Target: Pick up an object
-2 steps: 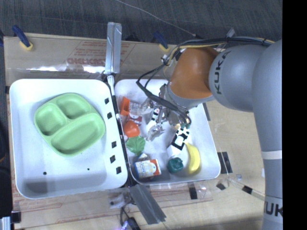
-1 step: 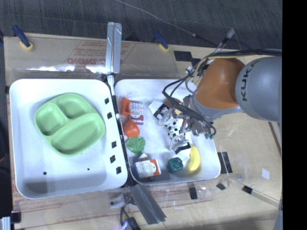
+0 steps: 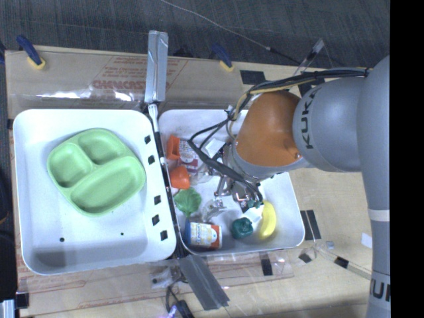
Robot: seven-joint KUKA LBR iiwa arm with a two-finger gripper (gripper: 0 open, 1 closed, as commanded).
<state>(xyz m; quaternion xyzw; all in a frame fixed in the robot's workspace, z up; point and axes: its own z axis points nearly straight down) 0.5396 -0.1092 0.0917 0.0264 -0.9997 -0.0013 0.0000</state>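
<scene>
The gripper (image 3: 233, 192) hangs low in the right bin (image 3: 291, 207) — its grip state unreadable — beside the banana (image 3: 267, 220).

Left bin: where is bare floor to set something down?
In the left white bin, bare floor borders the green divided plate along the near wall and far-right corner. The right white bin is crowded under the gripper.

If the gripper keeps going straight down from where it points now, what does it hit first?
Most likely the white floor of the right bin, or the yellow toy banana just beside the gripper. Depth is unclear from this slanted view, so I cannot say which.
</scene>
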